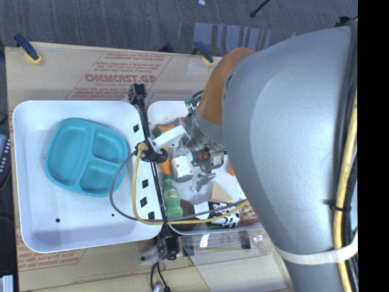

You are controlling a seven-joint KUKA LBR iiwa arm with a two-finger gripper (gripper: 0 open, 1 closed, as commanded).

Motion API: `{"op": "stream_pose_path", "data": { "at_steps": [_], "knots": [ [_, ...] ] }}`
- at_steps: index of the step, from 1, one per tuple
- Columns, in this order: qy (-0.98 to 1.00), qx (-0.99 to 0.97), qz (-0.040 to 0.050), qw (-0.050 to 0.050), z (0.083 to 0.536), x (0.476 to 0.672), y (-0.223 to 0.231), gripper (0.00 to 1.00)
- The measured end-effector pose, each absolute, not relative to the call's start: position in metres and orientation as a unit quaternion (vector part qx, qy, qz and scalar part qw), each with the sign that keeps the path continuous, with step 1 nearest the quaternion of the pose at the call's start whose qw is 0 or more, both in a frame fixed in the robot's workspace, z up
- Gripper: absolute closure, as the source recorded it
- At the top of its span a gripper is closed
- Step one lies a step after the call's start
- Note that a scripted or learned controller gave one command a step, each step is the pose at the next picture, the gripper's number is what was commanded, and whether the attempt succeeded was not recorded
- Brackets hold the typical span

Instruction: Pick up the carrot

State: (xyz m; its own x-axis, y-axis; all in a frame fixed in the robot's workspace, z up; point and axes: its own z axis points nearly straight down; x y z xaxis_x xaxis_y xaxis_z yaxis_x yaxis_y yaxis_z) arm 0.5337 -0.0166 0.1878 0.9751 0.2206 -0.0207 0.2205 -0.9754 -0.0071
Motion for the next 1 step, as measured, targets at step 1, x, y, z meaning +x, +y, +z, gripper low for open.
{"op": "stream_pose_path", "data": {
  "at_steps": [1],
  "knots": [
    [-0.111, -0.994, 0.0107, 0.002, 0.1879, 0.5337, -0.0167, 0.0]
  ]
}}
